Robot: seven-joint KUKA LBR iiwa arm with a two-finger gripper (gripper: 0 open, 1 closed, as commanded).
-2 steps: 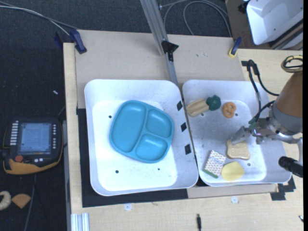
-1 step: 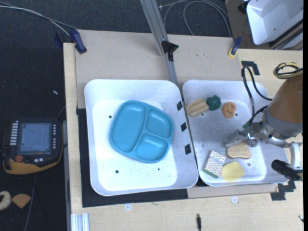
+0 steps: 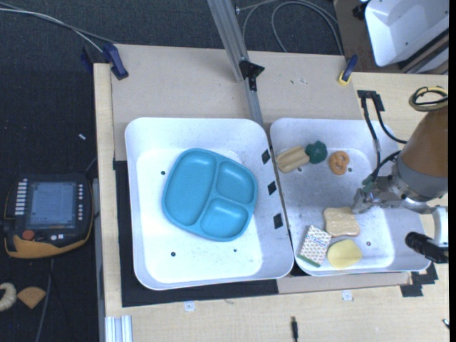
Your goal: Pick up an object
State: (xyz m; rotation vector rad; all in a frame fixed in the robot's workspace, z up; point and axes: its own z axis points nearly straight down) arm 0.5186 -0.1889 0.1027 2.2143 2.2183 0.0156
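Observation:
My gripper (image 3: 360, 199) reaches into the right bin (image 3: 313, 191) from the right, its tip low near the bin floor. It hangs just above and to the right of a tan bread-like slice (image 3: 341, 222). Below that slice lies a yellow lemon-shaped object (image 3: 343, 254), and beside it a patterned white packet (image 3: 314, 244). At the back of the bin lie a tan cylinder with a dark green end (image 3: 299, 155) and a small orange object (image 3: 339, 162). I see nothing between the fingers.
The left bin (image 3: 149, 248) holds a blue divided plate (image 3: 209, 194). A metal pole (image 3: 231, 27) rises behind the bins. A handheld pendant (image 3: 48, 211) sits far left off the bench. Black cables (image 3: 374, 123) hang by the arm.

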